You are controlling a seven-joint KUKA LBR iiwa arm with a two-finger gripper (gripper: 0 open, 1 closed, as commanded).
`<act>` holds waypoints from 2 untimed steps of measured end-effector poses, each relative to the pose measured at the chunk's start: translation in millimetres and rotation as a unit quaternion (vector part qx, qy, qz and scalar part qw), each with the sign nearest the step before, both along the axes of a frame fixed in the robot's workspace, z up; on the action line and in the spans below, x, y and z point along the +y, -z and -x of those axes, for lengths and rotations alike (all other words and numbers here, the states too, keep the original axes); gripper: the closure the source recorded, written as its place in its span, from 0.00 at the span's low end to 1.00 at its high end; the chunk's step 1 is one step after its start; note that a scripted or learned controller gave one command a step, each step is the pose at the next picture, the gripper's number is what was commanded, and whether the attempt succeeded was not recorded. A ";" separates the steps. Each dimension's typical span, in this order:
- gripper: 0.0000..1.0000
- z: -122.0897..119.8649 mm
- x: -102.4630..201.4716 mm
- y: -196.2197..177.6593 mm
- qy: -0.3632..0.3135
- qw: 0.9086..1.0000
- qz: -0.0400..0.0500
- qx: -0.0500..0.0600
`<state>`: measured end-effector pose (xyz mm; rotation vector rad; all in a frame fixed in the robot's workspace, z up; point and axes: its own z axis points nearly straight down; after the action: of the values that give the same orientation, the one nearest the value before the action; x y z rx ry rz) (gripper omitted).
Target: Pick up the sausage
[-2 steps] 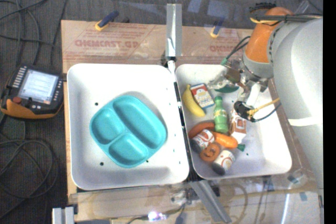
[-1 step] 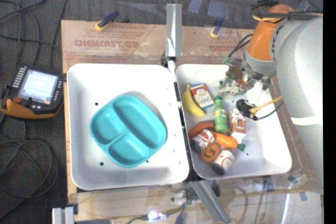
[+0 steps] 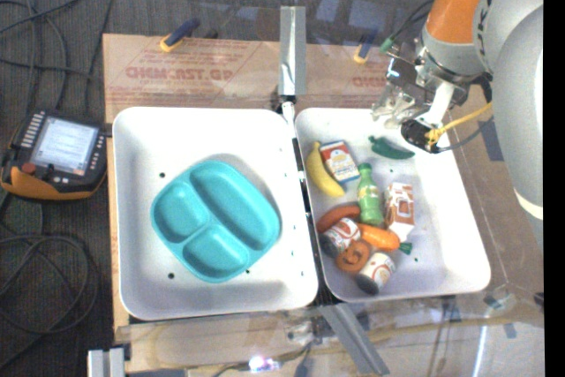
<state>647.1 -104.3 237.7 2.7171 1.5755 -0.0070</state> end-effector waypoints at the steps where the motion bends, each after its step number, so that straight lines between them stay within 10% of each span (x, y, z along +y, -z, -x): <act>1: 1.00 0.0 0.0 -8.3 -0.001 1.000 0.002 0.002; 2: 1.00 -14.9 49.4 -19.4 -0.200 0.980 -0.001 0.000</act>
<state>662.0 -54.8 257.1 2.3481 2.0876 -0.0046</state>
